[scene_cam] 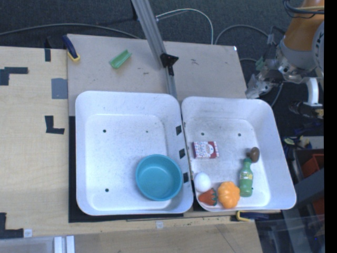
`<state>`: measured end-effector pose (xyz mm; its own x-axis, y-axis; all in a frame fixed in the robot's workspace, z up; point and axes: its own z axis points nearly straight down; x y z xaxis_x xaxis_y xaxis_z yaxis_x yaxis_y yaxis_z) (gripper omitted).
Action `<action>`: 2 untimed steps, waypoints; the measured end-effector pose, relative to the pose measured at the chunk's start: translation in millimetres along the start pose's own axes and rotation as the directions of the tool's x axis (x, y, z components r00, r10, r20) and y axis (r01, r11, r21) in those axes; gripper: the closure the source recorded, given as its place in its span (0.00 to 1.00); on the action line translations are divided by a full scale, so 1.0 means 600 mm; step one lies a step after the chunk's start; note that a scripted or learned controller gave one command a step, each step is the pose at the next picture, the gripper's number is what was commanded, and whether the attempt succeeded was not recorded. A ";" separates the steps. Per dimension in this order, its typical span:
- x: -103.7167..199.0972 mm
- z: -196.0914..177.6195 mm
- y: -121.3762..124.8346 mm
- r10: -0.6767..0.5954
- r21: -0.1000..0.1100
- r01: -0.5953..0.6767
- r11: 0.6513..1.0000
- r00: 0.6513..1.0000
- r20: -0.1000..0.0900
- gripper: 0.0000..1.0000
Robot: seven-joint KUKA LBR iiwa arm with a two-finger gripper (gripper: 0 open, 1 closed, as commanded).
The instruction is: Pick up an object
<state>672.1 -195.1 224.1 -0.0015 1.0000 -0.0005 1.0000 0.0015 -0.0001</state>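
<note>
The right bin point(263, 115) holds a small red and white carton point(205, 149), a white egg point(202, 182), a red pepper point(208, 196), an orange pumpkin-like toy point(228, 194), a green bottle point(246, 177) and a small brown item point(254, 154). A blue bowl point(158, 176) sits in the left bin point(95, 109) near its front right corner. My gripper point(256, 87) hangs off the right bin's far right corner, outside the rim, well away from all the objects. Nothing shows between its fingers.
A slanted grey pole point(150, 28) crosses the board behind the bins. A green block point(119, 59) and a blue and yellow clamp point(70, 48) lie on that board. Cables run across the dark floor at the back.
</note>
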 end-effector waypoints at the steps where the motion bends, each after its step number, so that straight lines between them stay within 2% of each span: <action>1: 0.096 -0.017 -0.005 -0.005 0.000 0.005 1.000 1.000 -0.002 1.00; 2: 0.176 -0.007 0.008 -0.005 0.001 0.005 1.000 1.000 -0.002 1.00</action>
<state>676.8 -89.5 228.6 -0.0062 1.0000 0.0016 1.0000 0.0062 -0.0014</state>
